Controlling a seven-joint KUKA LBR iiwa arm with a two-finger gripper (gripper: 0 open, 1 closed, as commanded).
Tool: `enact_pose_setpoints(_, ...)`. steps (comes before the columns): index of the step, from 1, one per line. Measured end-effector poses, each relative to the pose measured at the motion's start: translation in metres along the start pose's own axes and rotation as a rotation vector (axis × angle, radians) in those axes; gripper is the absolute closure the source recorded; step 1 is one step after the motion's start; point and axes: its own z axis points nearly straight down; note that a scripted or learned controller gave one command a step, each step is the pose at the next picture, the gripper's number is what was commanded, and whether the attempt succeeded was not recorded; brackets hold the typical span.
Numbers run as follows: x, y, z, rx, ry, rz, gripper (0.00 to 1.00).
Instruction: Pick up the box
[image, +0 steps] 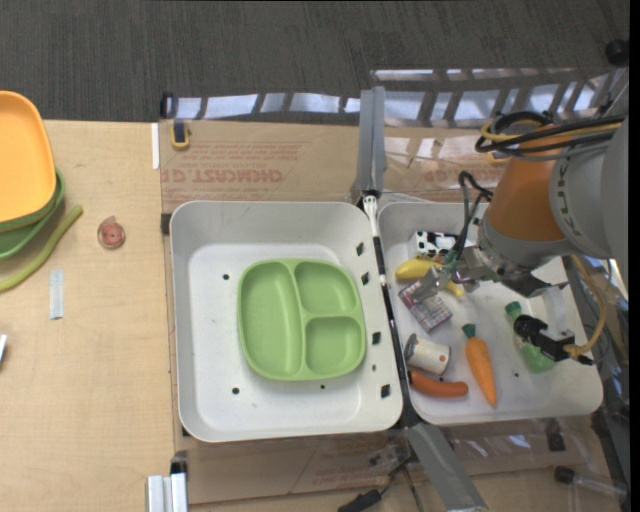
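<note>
The box (430, 308) is small and flat, with a pinkish-grey printed face, and lies tilted in the left half of the right bin (560, 395). My gripper (438, 282) reaches in from the right below the arm's orange band and sits just above the box's upper edge, close to a yellow banana (413, 268). From here I cannot make out whether it touches the box. The box rests on the bin floor.
Around the box lie a black-and-white spotted item (432, 242), a white cup on its side (430, 353), a red sausage-like toy (438, 385), a carrot (481, 368) and a green bottle (530, 342). The left bin (200, 300) holds a green divided plate (300, 318).
</note>
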Motion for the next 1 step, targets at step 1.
enact_pose_setpoints(1,-0.0014,0.0021,0.0000,0.000,0.003,0.190,0.00)
